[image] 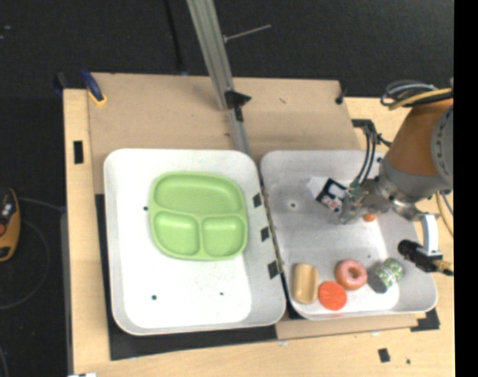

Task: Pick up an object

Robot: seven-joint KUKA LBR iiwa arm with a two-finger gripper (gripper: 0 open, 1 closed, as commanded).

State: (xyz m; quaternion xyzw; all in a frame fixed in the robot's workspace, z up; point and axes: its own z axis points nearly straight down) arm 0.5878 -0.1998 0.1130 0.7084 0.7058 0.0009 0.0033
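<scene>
Objects all still lying in the right bin; no lift yet

Objects for picking are gathered in the right bin [301,181]: a small black-and-white item [327,192] near the middle, and along the near edge a tan cylinder [304,282], an orange-red ball [332,295], a pink doughnut [351,273] and a green-and-white object [387,274]. A small orange piece [370,217] is seen just beside the gripper. The left bin [129,289] is occupied by a green divided plate [198,215].

The gripper [349,210] is lowered into the right bin, just beside the black-and-white item and apparently close to the bin floor. Whether the fingers are wide or narrow cannot be told from this slant, and nothing is seen held between them.

By that reading, the task is judged to be at the approach or grasp stage. Nothing has been raised clear of the bin floor, so a secure grip and the lift are both left to be done.
</scene>
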